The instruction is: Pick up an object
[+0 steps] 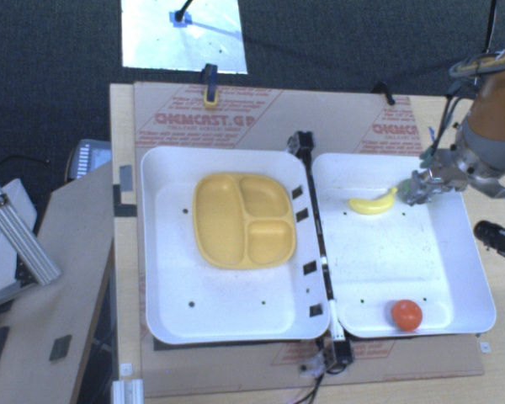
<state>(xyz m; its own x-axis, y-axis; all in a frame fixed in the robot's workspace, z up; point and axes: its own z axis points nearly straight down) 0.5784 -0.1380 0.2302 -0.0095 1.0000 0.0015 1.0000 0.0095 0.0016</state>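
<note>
Now the gripper (pixel 414 188) hovers just beside the banana's (pixel 372 203) three-o'clock tip, at twelve o'clock in the right bin (pixel 454 251); whether it is spread, I cannot tell; best to centre over the banana's middle and straddle its narrow width before descending.

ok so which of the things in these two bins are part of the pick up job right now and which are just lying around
In play:
- curved yellow plastic banana, in the right white bin, beside the gripper
- two-finger gripper on the grey arm, low at the banana's right end

Lying about:
- round orange-red ball, near front of right bin
- yellow three-compartment plastic tray, in the left white bin
</note>
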